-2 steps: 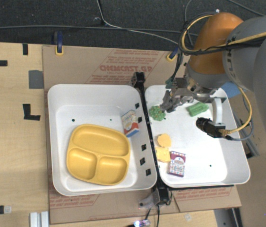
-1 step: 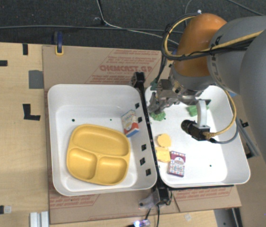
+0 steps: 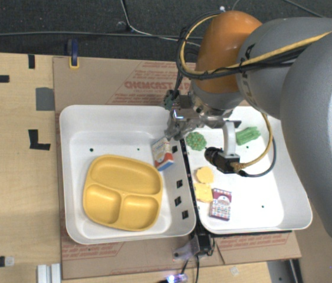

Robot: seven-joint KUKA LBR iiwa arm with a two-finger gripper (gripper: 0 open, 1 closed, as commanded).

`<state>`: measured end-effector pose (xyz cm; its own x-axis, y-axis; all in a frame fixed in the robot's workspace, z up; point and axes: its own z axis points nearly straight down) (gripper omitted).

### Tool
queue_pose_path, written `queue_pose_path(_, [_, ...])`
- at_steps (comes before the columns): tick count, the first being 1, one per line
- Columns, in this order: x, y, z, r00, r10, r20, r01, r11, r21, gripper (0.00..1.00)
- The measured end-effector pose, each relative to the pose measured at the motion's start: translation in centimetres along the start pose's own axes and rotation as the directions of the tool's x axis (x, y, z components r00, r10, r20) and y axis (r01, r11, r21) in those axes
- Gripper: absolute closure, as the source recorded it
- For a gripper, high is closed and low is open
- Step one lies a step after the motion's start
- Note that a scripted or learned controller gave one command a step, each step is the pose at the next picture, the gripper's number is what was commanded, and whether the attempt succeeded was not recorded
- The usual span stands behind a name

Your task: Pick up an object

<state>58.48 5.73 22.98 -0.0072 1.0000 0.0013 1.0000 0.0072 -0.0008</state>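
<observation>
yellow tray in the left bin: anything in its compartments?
Empty. The yellow tray lies flat in the left bin, and all three compartments show bare yellow plastic.

quick count: two white bins, left one [image 3: 71, 158] and right one [image 3: 289, 211]. one yellow divided tray [image 3: 121, 190]. one small carton [image 3: 163, 153] with red and blue on it. two green things, a roundish one [image 3: 196, 140] and a longer one [image 3: 248, 136]. two yellow pieces [image 3: 203, 174] [image 3: 203, 192]. one patterned little box [image 3: 220, 204].

left bin [image 3: 71, 158]: tray [image 3: 122, 191], carton [image 3: 162, 152] | right bin [image 3: 289, 211]: 5 small items
</observation>
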Motion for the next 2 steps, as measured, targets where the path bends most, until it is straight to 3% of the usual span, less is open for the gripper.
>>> queue_pose_path(1, [4.58,-0.12,-0.36,1.000,0.001,0.001,-0.001,1.000,0.001,1.00])
queue_pose_path(2, [4.31,-0.11,-0.34,1.000,0.004,0.002,-0.004,1.000,0.001,0.00])
